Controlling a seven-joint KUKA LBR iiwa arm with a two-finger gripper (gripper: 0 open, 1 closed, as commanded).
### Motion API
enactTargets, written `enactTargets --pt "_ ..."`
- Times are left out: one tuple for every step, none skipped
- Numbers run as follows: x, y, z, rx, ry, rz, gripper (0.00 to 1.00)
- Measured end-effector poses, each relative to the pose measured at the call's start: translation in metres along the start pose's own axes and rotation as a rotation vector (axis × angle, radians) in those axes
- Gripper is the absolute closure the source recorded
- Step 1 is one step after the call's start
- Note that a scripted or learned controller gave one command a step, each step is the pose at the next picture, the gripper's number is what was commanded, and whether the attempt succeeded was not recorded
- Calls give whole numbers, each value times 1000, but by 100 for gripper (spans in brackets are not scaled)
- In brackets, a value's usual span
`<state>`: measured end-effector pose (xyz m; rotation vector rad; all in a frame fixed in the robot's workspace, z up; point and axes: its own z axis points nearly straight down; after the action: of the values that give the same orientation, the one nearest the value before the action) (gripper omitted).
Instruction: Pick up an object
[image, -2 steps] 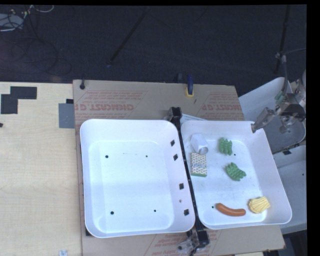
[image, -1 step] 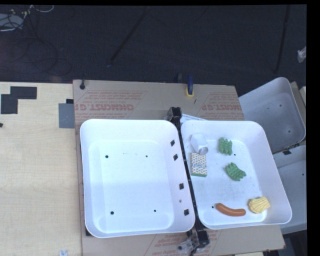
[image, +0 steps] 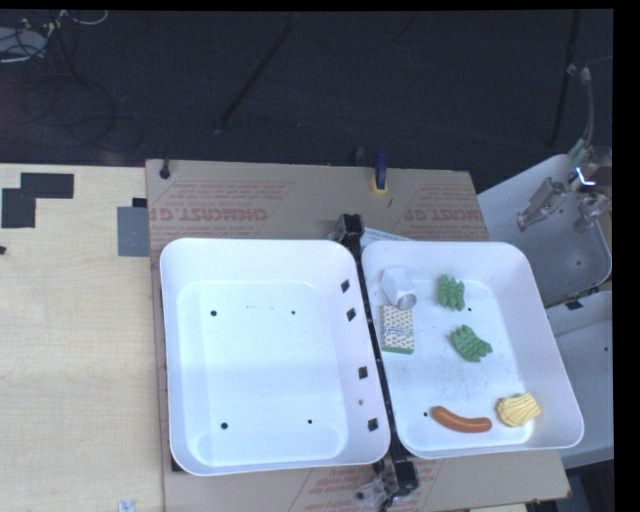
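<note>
From my remote seat I see the table (image: 70, 340) of pale wood at the left, with a few dark flat patches (image: 40, 195) on it. On the table lies a brown cardboard sheet (image: 280, 205) with red print, and the two bins rest on it side by side.

The left bin (image: 175, 300) shows its white floor with four small dark dots. The right bin (image: 545, 330) touches it along the middle, where black clips (image: 351, 314) sit on the shared rim.

All the things that could be picked up are in the right bin:
- A checked box (image: 397, 329) lies near the left wall.
- A small white cup (image: 398, 287) lies on its side just above the checked box.
- A long orange sausage (image: 461, 421) lies near the front wall.
- A yellow piece (image: 518, 409) is just beside the right end of the sausage.
- One green piece (image: 469, 343) lies about in the middle.
- A second green piece (image: 450, 292) lies above it, a little apart.

All six lie apart from each other and nothing covers them.

At the far edge of the cardboard sheet a small blue and yellow clamp (image: 379, 174) stands.

The pincer (image: 548, 203) I see as a grey metal part at the upper right, outside the right bin and well apart from everything in it. Whether it is released or clenched I cannot tell.
</note>
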<state>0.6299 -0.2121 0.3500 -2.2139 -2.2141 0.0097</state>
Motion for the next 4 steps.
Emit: enactTargets --pt "19 -28 233 0 1 -2 0" --pt "-4 18 92 -25 -9 -1 0" --pt "3 0 -199 -27 -9 -3 0" --pt "118 -23 -103 -2 0 -7 0"
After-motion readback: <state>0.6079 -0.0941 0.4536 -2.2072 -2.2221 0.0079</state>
